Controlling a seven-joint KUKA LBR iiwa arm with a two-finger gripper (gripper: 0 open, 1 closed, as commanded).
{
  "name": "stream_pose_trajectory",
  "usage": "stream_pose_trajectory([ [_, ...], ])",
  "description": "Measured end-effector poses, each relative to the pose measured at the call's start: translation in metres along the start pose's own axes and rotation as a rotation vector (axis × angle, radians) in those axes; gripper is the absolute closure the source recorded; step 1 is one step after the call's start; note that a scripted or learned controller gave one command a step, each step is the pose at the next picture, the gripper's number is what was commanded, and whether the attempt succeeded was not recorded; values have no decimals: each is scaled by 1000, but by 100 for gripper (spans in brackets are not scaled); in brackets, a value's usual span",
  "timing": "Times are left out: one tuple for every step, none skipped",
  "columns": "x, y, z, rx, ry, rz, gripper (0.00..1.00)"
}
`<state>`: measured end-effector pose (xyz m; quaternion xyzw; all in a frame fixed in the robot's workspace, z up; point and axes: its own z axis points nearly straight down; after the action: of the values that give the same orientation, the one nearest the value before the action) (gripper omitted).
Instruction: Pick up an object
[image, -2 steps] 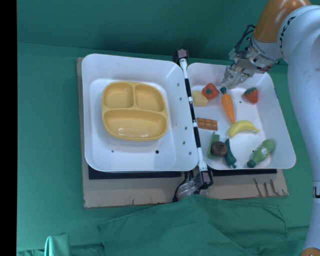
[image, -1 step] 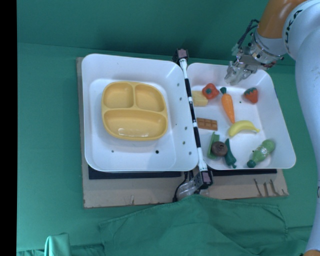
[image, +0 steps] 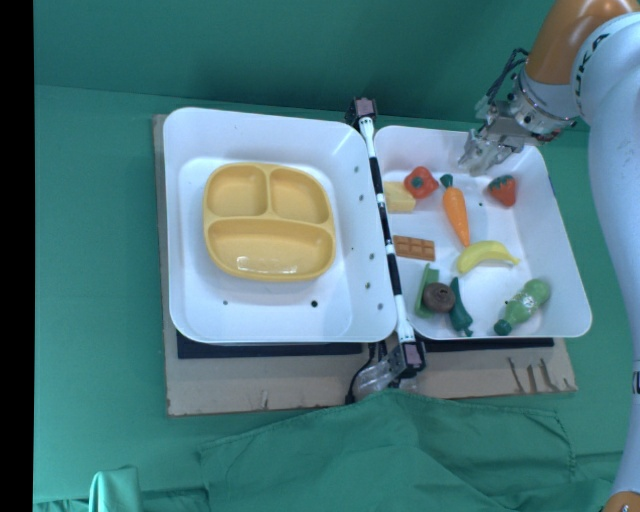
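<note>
Two shallow white bins sit side by side on a cardboard sheet over the green desk (image: 100, 300). The left bin (image: 190, 300) carries a yellow divided plate (image: 269, 221), three compartments, lying flat toward the bin's far-left part.

The right bin (image: 565, 300) holds the toy food. Far left of it: a red pepper (image: 421, 181) with a pale yellow cheese block (image: 399, 197) just beside it on the left. An orange carrot (image: 456, 212) lies lengthwise near the middle, green top pointing far. A red strawberry (image: 503, 190) sits to the right of the carrot, close to the far right wall. Below the cheese, a brown waffle-like square (image: 414, 247). A yellow banana (image: 485, 256) lies just right of the carrot's tip. Along the near edge: a brown round piece (image: 438, 296) touching green pieces on either side (image: 459, 312), and a green pear-shaped item (image: 524, 305) tilted at the near right.

The arm (image: 610, 120) comes in from the far right, orange band at top. The tool (image: 484, 152) hangs over the far part of the right bin, between pepper and strawberry, just beyond the carrot's top. Its fingers (image: 472, 155) point down; nothing shows between them. Whether they are spread or closed, cannot tell. All the food items lie in the bin.
</note>
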<state>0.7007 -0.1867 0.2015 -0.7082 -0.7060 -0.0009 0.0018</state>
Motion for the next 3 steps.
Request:
stream_pose_trajectory([
  [0, 0, 11, 4, -3, -2, 100],
  [48, 1, -17, -10, -6, -5, 100],
  [27, 0, -26, -8, -7, 0, 100],
])
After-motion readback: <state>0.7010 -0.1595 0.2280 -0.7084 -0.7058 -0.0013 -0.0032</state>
